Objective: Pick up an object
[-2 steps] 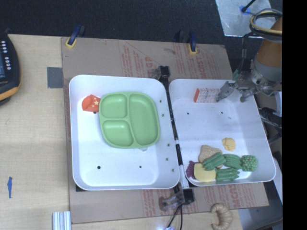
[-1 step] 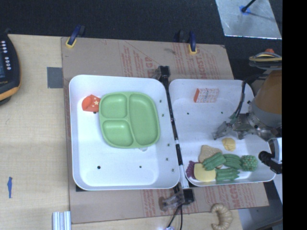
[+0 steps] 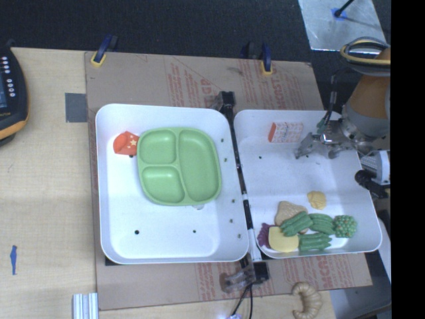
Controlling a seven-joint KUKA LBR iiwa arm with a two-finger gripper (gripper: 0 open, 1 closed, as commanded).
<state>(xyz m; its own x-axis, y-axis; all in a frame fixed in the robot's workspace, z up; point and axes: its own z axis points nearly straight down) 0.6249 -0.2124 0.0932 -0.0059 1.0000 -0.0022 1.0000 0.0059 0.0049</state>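
Note:
My gripper (image 3: 319, 149) hangs over the upper right part of the right bin (image 3: 265, 178), its fingers spread open with nothing between them. A white and orange packet (image 3: 285, 133) lies just to its left. Below it, a small yellow piece (image 3: 317, 199) rests on the bin floor. Along the bin's near edge is a heap: a tan slice (image 3: 289, 211), green pods (image 3: 307, 223), a green broccoli piece (image 3: 344, 226), a yellow item (image 3: 283, 243) and a purple item (image 3: 264, 233).
The left bin (image 3: 119, 231) holds a green divided plate (image 3: 179, 165) and a red item with a yellow star (image 3: 125, 143). A tan curled object (image 3: 307, 299) lies on the bench in front of the bins. A pendant (image 3: 10, 98) sits at the far left.

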